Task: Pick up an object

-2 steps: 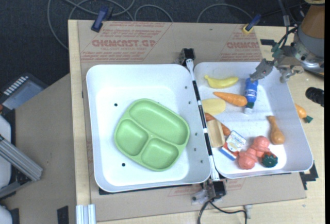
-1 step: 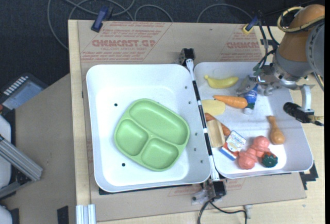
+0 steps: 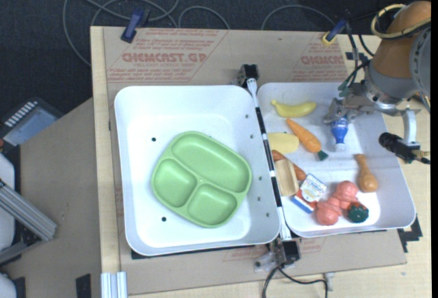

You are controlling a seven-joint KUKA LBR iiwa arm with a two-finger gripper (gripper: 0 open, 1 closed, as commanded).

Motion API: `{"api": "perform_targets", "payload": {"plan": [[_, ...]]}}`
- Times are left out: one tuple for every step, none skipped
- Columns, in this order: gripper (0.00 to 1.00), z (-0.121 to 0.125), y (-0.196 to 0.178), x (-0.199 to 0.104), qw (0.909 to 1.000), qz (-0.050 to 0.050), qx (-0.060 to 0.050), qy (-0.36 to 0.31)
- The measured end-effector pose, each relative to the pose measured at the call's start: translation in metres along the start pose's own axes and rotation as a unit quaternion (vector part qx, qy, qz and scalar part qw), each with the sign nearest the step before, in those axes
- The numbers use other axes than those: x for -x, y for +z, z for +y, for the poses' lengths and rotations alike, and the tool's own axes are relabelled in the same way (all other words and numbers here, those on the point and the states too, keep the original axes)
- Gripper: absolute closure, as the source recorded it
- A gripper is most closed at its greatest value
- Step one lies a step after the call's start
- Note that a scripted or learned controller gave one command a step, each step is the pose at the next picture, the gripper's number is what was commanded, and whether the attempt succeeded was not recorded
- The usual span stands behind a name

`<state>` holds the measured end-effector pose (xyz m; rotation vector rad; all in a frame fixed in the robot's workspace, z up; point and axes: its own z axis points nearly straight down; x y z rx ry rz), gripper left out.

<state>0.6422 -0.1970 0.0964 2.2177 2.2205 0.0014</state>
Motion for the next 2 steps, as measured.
{"api": "perform_targets", "payload": {"plan": [[1.00,-0.054,-0.053,-0.084,1.0000,0.002,-0.002,0.000],[1.00,-0.087,-0.110,-0.148,1.0000,0.001,-0.001,0.000]]}}
